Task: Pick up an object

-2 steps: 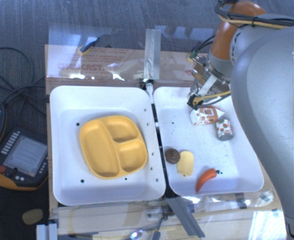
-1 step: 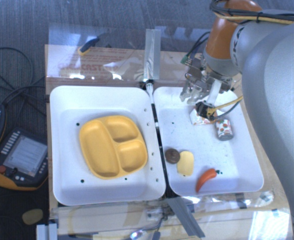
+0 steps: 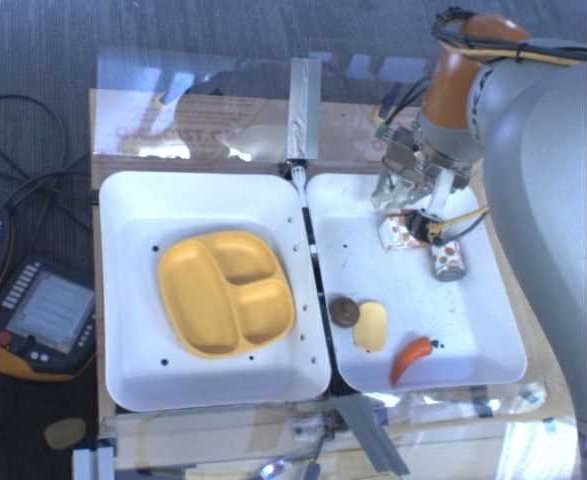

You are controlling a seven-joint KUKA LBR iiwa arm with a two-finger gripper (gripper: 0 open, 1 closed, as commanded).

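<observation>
Gripper (image 3: pixel 410 200) sits low over the right bin's (image 3: pixel 493 313) far end, just above a small white carton (image 3: pixel 399 233); finger state unreadable. Small can (image 3: pixel 449 259) lies just beside the carton.

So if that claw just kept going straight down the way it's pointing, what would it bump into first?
Most likely the small white carton lying in the right bin: the gripper hangs just above it, pointing down. Depth is hard to judge from this slanted view, so it could land on the bin floor beside it.
</observation>
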